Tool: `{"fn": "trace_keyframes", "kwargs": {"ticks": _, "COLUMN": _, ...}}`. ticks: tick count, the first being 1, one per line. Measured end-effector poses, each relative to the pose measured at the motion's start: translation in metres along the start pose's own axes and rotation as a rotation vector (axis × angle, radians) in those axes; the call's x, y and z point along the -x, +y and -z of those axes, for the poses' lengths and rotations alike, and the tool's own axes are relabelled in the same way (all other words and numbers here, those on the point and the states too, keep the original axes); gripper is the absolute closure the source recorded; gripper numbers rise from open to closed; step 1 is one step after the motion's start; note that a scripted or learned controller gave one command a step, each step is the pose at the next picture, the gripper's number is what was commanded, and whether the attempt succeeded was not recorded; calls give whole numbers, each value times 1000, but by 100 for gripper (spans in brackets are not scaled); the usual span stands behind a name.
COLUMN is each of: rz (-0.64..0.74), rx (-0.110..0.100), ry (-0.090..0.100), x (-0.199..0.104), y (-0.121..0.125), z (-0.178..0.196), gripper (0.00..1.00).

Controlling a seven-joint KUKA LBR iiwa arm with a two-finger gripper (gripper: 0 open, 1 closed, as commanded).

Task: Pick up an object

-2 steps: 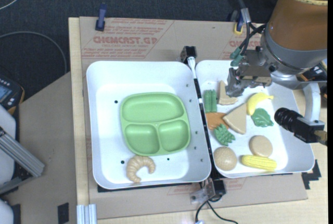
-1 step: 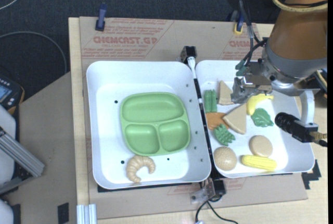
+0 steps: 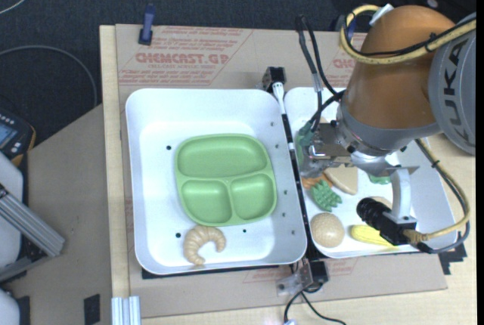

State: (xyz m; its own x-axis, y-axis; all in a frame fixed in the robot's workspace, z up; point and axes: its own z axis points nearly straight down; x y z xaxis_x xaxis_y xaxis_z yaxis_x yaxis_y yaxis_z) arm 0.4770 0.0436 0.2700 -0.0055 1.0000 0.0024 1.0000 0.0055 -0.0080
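My gripper (image 3: 318, 152) hangs low over the left side of the right bin (image 3: 432, 191), under the arm's big orange band. Right below it lie a tan wedge (image 3: 344, 180), a small orange piece (image 3: 310, 181) and a green leafy toy (image 3: 327, 197). Nearer the front edge rest a beige round ball (image 3: 327, 228) and a yellow toy (image 3: 367, 235). The wrist hides whatever lies directly beneath it. I see nothing lifted clear of the bin.
The left bin (image 3: 145, 165) holds a green divided plate (image 3: 224, 177) in its middle and a croissant (image 3: 203, 243) by its front edge. A raised rim (image 3: 290, 157) separates the two bins, just left of the gripper.
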Motion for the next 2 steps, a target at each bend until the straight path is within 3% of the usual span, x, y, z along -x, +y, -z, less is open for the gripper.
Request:
{"fn": "trace_keyframes", "kwargs": {"ticks": 1, "rz": 1, "rx": 3, "ry": -1, "x": -58, "y": 2, "z": -11, "gripper": 100}}
{"fn": "trace_keyframes", "kwargs": {"ticks": 2, "rz": -1, "rx": 28, "ry": 5, "x": -103, "y": 2, "z": 236, "gripper": 100}}
